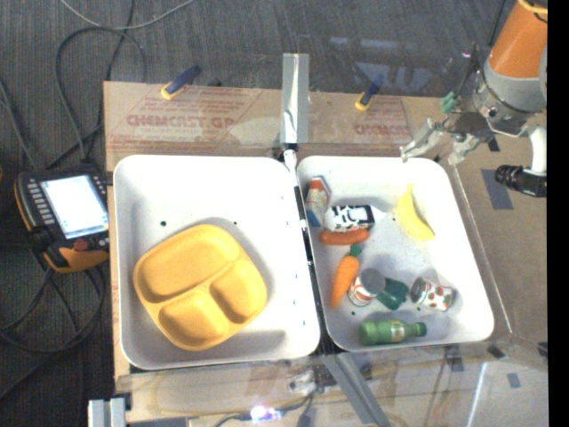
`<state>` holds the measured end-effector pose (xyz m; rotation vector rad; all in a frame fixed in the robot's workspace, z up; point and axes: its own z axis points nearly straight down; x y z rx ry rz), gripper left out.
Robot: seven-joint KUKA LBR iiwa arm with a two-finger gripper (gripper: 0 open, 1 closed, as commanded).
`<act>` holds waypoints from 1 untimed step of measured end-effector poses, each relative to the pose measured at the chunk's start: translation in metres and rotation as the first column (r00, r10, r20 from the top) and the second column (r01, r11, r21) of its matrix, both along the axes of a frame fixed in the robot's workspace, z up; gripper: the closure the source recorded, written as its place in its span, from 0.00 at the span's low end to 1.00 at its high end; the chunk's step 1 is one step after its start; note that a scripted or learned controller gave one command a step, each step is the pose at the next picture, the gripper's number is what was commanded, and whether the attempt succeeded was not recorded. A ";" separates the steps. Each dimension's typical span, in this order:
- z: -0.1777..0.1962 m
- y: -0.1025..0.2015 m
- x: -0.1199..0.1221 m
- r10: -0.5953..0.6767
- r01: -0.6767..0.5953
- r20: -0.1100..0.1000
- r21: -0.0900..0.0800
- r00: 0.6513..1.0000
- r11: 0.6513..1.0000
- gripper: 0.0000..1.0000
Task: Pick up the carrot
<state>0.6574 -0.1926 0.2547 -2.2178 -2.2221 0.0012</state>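
The slim orange carrot with a green leafy top (345, 275) is found in the right shallow white plastic bin (471, 265), lying on the bin floor near the middle of that bin, its green end up by a short reddish-orange sausage-shaped piece (343, 236) and its tip pointing down toward the bin's near-left corner. Taken from the carrot, a small black-and-white printed carton (352, 216) is placed just beyond the sausage piece, a round red-and-white object with a grey cap (364, 289) is set just beside its lower right flank, a green bottle (392, 330) is laid nearer the front, and a yellow banana-like piece (414, 215) is well apart to the upper right.

The end effector (434, 146) is held above the far right corner of that bin, well apart from the carrot and up to its right; its pale fingers are seen spread apart, with nothing between them.

The reach is judged not yet begun. For a clean grasp, the end effector is best carried over the carrot's mid-body and turned so that the fingers close across the narrow width, not along the length. The descent is best aimed at the upper half of the body, where the left side is bare; lower down, the round object is likely to be caught or nudged. The left bin with the yellow three-compartment plastic tray (200, 283) is not needed.
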 end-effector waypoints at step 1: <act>-0.151 0.037 -0.074 0.317 -0.317 0.000 0.001 0.949 0.949 0.00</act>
